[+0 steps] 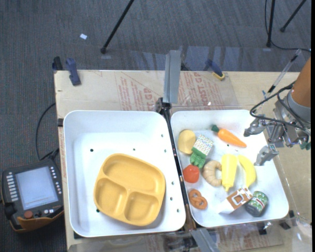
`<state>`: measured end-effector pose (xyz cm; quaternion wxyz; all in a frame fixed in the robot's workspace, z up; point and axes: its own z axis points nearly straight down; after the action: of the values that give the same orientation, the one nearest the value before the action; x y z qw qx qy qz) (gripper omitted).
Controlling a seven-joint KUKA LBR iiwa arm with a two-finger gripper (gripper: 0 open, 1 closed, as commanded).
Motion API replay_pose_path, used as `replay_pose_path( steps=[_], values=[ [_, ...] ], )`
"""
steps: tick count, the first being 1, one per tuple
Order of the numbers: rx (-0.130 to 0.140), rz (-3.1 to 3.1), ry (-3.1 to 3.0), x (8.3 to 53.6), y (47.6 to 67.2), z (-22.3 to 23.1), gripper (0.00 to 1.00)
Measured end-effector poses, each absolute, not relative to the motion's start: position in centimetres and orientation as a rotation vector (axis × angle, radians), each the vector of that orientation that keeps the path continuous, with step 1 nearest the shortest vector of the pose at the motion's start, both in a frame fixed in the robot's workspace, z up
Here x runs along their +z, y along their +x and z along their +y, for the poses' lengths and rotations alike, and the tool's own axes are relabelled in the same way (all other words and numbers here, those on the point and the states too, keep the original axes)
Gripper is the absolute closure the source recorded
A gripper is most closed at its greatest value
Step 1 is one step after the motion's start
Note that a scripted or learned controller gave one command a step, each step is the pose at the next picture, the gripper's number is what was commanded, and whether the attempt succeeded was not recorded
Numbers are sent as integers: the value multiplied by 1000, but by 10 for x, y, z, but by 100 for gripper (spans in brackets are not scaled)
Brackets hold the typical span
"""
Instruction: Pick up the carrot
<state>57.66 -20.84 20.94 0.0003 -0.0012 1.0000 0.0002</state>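
The approach is the step in hand: the end effector [266, 143] hangs at the right edge of the frame over the right bin [281, 193], fingers spread and pinching nothing. The carrot [230, 136] lies in that bin's upper middle, just left of the end effector, apart from the bananas [237, 171]. Next it likely must shift left and descend. Red lettering on the bench [147, 96] is illegible.

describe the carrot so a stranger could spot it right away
Look in the right-hand white bin, toward its far edge. The small orange tapered toy carrot with a green leafy tip lies there, right of the pale yellow round piece. Nothing else there is long, pointed and orange.
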Motion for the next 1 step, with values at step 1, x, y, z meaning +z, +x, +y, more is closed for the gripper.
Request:
replay_pose_path(
  steps=[1],
  values=[
    [-8, 3120, -45, 109, 631, -213, 0]
  ],
)
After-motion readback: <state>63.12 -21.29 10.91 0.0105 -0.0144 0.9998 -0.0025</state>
